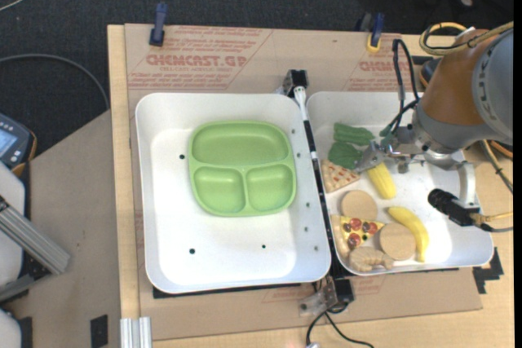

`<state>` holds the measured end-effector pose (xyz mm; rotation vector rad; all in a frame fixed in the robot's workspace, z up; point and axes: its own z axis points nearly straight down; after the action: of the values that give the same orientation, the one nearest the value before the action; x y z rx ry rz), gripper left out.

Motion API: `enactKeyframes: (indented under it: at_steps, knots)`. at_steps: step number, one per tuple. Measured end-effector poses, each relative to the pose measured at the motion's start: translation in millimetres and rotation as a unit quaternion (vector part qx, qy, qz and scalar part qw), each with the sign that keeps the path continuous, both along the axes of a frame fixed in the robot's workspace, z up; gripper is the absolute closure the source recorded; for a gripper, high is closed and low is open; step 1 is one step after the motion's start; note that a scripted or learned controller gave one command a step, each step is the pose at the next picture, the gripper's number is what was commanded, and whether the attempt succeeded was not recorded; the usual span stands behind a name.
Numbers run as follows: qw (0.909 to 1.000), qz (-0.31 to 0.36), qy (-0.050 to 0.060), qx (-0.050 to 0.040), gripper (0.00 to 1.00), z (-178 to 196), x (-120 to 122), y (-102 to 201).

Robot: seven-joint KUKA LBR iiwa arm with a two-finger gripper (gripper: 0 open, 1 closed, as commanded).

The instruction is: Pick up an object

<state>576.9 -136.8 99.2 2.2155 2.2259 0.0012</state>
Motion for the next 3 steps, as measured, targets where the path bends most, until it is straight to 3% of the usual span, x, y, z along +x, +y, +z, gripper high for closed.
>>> enactKeyframes:
  at_steps: [1,2,3]
  knots:
    - [1.0000,-0.004,0.003,0.0009,0.00,-15.6,-31.1,-15.4]
    - [1.0000,0.003,-0.003,0.0014,0.00,91.5,-39.6,94.7]
    - [1.0000,-0.005,-0.001,-0.0016,0.00,93.1,-46.2,3.3]
